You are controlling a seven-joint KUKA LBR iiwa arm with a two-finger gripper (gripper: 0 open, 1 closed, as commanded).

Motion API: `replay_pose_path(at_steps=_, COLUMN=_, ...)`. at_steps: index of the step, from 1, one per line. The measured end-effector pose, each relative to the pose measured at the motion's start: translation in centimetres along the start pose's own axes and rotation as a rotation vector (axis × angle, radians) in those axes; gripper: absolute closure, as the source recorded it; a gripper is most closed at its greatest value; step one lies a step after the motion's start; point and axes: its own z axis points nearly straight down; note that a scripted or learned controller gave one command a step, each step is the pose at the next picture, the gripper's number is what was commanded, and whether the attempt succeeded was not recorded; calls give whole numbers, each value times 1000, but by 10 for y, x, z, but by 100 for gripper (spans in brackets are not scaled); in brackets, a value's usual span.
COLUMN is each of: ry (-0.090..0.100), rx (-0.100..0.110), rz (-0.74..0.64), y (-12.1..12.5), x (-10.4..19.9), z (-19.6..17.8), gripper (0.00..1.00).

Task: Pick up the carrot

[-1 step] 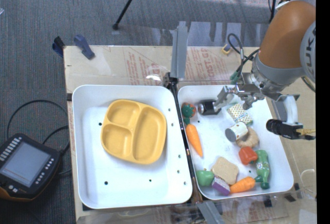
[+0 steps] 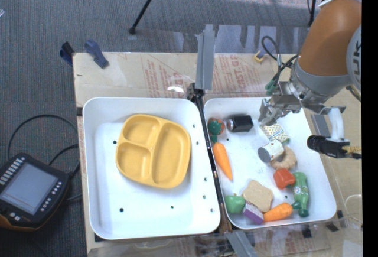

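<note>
Over the right bin (image 2: 323, 186), near its far edge, the gripper (image 2: 273, 109) hangs from the grey arm (image 2: 328, 43), with nothing seen between its fingers; whether they are spread or closed I cannot tell. Its tips sit just above a small patterned block (image 2: 275, 131). At that bin's left wall lies the carrot (image 2: 222, 160), green top pointing away, tip toward the near side, well apart from the gripper. Just beyond it lies a green and red toy (image 2: 215, 127), and beside that a black cylinder (image 2: 240, 123). A white cup (image 2: 271, 150) lies on its side, touching a tan biscuit (image 2: 287, 158). Nearer are a red pepper (image 2: 283, 178), a green bottle (image 2: 300, 189), a bread slice (image 2: 258, 194), and a second carrot (image 2: 279, 212) at the near edge. Across the divider, the left bin (image 2: 103, 202) holds a yellow tray (image 2: 155, 150) with three compartments
</note>
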Motion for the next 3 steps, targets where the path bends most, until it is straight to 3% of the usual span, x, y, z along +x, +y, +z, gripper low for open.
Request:
replay_pose_path(at_steps=1, ry=-2, rx=4, rz=109, y=22, x=79, z=76, gripper=100)
replay_pose_path(at_steps=2, ry=-2, rx=-5, rz=365, y=23, x=41, z=41, gripper=100)
replay_pose_path(at_steps=3, ry=-1, rx=2, rz=364, y=22, x=42, z=33, gripper=100)
